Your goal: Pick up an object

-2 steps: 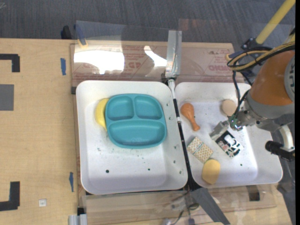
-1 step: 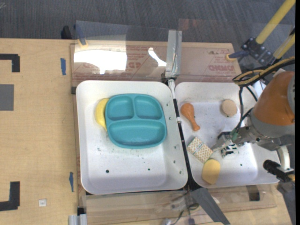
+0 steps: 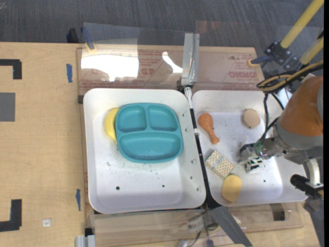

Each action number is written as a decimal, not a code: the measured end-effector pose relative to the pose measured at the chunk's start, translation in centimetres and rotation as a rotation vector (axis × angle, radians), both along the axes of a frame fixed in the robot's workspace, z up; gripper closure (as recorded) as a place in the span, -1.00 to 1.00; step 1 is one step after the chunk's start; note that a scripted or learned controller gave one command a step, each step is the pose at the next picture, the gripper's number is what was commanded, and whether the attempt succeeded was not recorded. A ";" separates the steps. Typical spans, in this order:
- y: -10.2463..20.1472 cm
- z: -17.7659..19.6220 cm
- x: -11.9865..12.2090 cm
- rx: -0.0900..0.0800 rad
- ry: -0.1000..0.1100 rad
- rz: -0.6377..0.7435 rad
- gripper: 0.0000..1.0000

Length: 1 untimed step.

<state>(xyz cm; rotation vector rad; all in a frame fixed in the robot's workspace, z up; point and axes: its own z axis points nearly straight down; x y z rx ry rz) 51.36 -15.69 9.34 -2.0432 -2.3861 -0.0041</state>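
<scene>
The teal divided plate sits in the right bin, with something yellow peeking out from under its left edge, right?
Not quite: the teal divided plate sits in the left bin, not the right one. The camera view shows this. The yellow thing does peek out from under its left edge.

Dark grey carpet (image 3: 154,4) covers the floor beyond the bench. The bench top (image 3: 41,138) is light plywood bearing black corner marks (image 3: 13,68) and blue tape strips (image 3: 69,72).

Pincer (image 3: 252,157) low in right bin (image 3: 267,187); teal tray (image 3: 149,133) in left bin (image 3: 139,189).
</scene>
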 end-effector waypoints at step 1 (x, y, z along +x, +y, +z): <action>8.6 17.2 4.4 0.000 -0.015 0.038 1.00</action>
